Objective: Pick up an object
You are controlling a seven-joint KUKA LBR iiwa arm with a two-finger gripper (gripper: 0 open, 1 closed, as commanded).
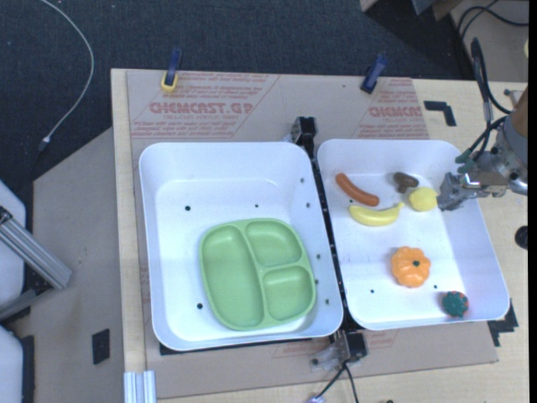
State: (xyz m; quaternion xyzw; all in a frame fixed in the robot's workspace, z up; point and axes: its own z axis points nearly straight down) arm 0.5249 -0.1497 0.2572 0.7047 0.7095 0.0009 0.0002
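Seen from above at a slant: bench [134, 225] of pale board bearing two shallow white bins side by side. In the left bin [168, 175], a green divided tray [256, 273] with three compartments, lying toward the near side. In the right bin [478, 250], a red sausage [357, 189], a yellow banana [374, 215] just below it, a brown piece [405, 180], a lemon [423, 199] just beside that, an orange pumpkin [410, 267] nearer the middle, and a small green and red item [456, 303] by the near right corner. End effector [457, 193] at the right bin's far right edge, just beside the lemon; cannot tell how it is set or whether touching anything. Two blue clamps [373, 73] on the bench's far edge.
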